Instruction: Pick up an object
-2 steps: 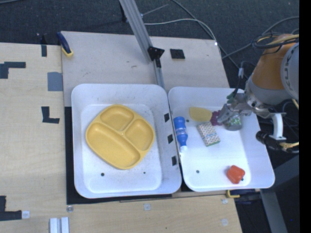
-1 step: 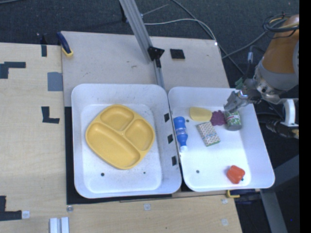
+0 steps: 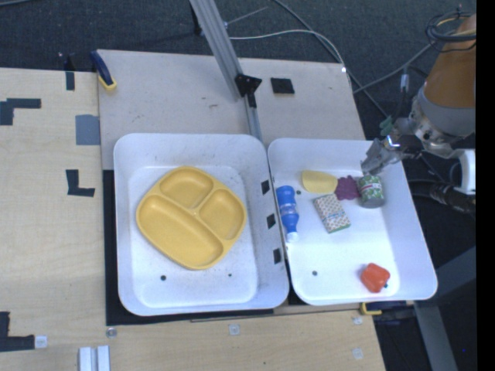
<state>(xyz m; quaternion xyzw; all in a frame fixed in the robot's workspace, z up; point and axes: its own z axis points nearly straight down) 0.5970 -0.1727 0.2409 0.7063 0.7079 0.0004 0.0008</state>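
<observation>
The right bin (image 3: 402, 230) holds a blue bottle (image 3: 287, 209) near its left wall, a yellow lemon-like piece (image 3: 318, 181), a patterned small box (image 3: 331, 212), a purple item (image 3: 346, 187), a small green can (image 3: 372, 191) and a red object (image 3: 375, 277) near the front right. My gripper (image 3: 380, 158) hangs at the bin's far right part, just above and behind the green can. Nothing shows between its tips.
The left bin (image 3: 128, 230) carries a yellow divided plate (image 3: 191, 216). A slanted metal pole (image 3: 220, 33) rises from the bench behind the bins. Cables lie on the dark floor beyond. Black tape marks dot the wooden bench at left.
</observation>
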